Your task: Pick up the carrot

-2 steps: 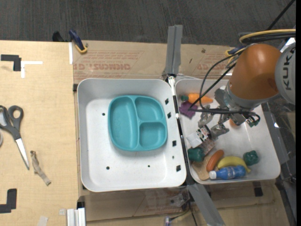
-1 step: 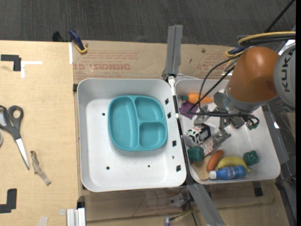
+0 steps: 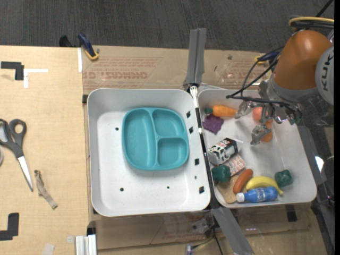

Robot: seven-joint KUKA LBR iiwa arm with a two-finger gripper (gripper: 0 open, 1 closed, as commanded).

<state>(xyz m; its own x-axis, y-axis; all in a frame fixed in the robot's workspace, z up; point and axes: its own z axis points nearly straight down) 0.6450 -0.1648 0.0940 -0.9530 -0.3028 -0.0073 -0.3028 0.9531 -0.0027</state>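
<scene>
Near the back left corner of the right bin (image 3: pixel 303 142) lies the carrot (image 3: pixel 224 111), with a purple scrap (image 3: pixel 213 124) just beside it. To the carrot's right hangs the gripper (image 3: pixel 262 125), apart from it, its fingers pinching an orange piece (image 3: pixel 264 122). Left of the carrot, a teal plate (image 3: pixel 156 138) sits in the neighbouring bin (image 3: pixel 101 158).

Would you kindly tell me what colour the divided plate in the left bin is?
The divided plate is teal, plain and unpatterned, as the camera view shows.
</scene>
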